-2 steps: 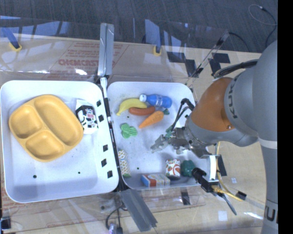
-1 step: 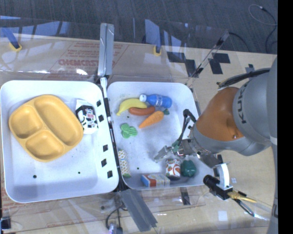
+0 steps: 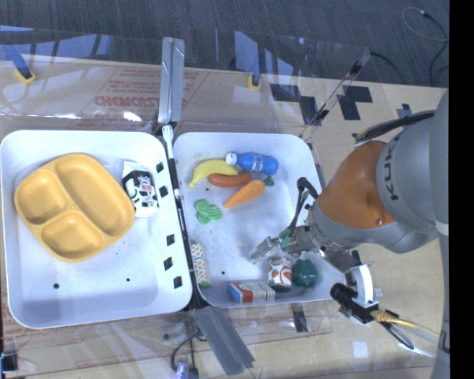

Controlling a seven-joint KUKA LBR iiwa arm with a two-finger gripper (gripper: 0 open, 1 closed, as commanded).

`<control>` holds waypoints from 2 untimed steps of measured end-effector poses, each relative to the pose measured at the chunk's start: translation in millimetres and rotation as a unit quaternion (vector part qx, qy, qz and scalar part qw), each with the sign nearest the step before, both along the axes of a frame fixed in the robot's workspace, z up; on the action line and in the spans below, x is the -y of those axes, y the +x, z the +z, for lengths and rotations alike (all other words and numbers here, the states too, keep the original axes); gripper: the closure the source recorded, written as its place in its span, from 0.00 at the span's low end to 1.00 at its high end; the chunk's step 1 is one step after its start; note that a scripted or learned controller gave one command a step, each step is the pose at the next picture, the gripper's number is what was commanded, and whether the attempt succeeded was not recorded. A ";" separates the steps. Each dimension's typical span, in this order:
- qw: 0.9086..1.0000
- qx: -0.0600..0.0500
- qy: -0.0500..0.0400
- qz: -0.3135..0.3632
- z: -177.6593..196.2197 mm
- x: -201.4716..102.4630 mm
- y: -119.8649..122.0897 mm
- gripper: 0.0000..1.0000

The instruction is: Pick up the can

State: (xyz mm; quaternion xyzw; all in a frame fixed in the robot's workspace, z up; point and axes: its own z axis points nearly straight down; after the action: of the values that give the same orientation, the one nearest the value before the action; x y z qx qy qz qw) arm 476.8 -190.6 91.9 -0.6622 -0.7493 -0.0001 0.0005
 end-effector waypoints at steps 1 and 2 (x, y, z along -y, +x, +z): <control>1.000 0.000 0.000 -0.008 -0.1 19.5 71.3 0.00; 0.993 -0.001 0.001 0.120 -0.5 15.7 0.1 0.00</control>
State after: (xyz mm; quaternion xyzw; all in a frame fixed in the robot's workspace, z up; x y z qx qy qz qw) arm 476.9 -206.3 91.4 -0.5674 -0.8234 0.0001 0.0023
